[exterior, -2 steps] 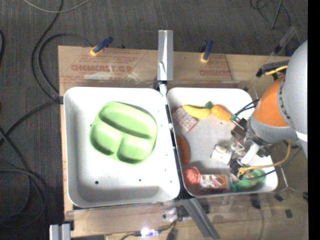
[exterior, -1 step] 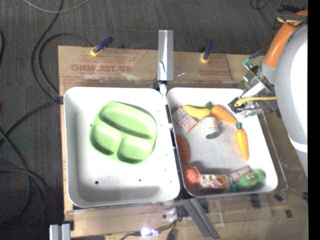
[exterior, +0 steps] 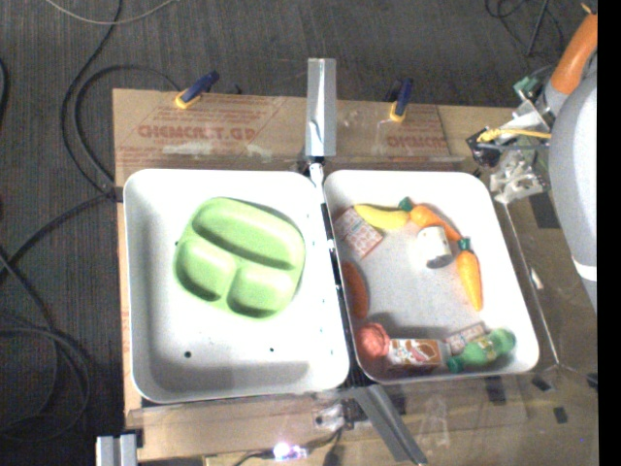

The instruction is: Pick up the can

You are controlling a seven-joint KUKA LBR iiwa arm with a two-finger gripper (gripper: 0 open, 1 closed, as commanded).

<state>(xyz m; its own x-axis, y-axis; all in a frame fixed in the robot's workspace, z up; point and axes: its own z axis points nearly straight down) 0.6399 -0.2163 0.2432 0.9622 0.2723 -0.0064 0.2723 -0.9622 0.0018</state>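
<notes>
A can [exterior: 357, 233] with a red-and-white patterned label lies on its side against the left wall of the right bin [exterior: 505, 260]. My gripper [exterior: 511, 166] hangs outside that bin, just beyond its far right corner and well away from the can, with the grey arm [exterior: 582, 183] and its orange band [exterior: 575, 49] at the right edge of the view. Nothing is seen in the gripper.
The right bin also holds a banana [exterior: 380, 216], two carrots [exterior: 470, 276], a small white cylinder [exterior: 438, 248], a brown-red oval piece [exterior: 354, 289], a labelled bottle [exterior: 412, 353] and a green item [exterior: 482, 349]. A green moulded tray [exterior: 240, 257] lies in the left bin [exterior: 155, 357].
</notes>
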